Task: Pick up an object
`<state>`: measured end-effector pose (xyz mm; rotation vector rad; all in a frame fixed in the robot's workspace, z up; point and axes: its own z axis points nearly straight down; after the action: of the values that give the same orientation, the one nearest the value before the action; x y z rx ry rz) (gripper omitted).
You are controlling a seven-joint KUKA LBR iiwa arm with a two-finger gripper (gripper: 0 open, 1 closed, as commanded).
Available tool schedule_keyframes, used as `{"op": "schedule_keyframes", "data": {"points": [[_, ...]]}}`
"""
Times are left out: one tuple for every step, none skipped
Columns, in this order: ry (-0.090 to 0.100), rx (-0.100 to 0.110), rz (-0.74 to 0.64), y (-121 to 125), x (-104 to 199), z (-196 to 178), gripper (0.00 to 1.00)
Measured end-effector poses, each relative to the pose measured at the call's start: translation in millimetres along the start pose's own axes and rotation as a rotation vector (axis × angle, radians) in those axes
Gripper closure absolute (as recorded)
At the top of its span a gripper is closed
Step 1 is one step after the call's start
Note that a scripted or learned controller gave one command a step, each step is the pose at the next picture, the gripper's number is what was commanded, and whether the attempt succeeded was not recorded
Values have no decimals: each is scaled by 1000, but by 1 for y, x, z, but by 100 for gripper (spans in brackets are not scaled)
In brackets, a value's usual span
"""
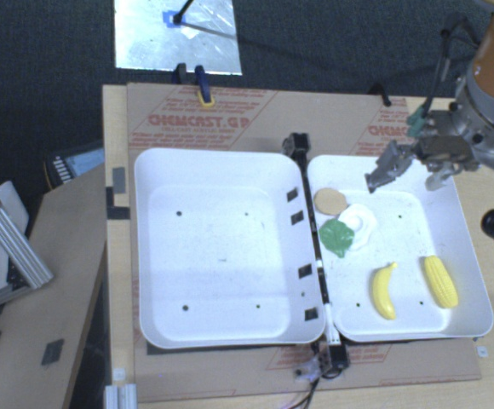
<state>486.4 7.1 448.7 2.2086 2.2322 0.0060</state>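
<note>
Left bin (pixel 221 254) open floor; right bin (pixel 464 254) crowded with objects.

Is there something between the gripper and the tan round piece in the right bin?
Nothing visible does. The gripper hovers above the right bin, and only bare bin floor lies between it and the tan round piece.

The brown bench (pixel 230 113) bears two white bins (pixel 221 245) (pixel 451 228) side by side.

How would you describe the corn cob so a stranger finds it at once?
Look in the right bin, at its near right corner. The corn cob lies right of the banana; it is thicker, straight and bumpy, while the banana is smooth and curved.
</note>
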Motion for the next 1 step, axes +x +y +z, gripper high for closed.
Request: {"op": "schedule_keyframes", "data": {"points": [[-1, 12, 0, 0, 70, 109, 0]]}}
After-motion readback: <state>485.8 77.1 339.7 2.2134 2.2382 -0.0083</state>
